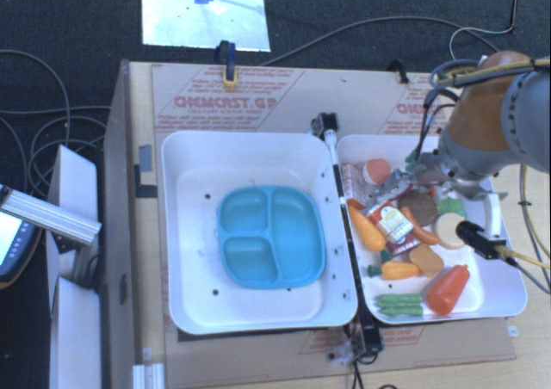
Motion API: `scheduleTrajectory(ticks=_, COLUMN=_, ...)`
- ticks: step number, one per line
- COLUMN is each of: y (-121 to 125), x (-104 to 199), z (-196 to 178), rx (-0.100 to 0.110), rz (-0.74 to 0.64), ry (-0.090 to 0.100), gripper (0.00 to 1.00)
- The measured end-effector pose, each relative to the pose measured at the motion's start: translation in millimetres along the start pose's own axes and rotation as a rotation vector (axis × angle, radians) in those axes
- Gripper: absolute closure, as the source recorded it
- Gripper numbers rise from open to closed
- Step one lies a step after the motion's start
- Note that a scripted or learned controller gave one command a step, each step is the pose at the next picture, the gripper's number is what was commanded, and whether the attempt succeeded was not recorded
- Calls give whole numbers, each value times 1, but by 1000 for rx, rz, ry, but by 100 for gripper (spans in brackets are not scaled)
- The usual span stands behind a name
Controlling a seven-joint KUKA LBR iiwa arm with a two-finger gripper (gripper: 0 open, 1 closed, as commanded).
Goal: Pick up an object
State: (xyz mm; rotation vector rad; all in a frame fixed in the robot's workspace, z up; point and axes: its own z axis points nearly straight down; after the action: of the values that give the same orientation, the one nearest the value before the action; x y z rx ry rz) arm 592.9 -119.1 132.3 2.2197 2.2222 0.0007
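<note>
Right bin (508,297) crowded edge to edge (toy food), end effector (411,182) above

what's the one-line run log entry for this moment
gripper: low over toy food pile | right white bin: food | left white bin: blue divided plate

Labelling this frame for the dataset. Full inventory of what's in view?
white bins: 2, side by side on the bench
divided plate: 1, light blue, in the left bin
carrots: 2, orange, right bin, left part
red pepper: 1, right bin, near corner
green beans: 1 bunch, right bin, near edge
other toy food: several, mixed colours, piled mid right bin, too cluttered to count
clamp: 1, yellow and black, bench's far edge
arm: 1, grey with orange band, over the right bin
gripper: 1, down among the pile
</note>
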Motion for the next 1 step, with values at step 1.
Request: scheduleTrajectory(ticks=1, y=77, x=-5, z=-29, rx=-4, rz=-3, ry=0, gripper=0)
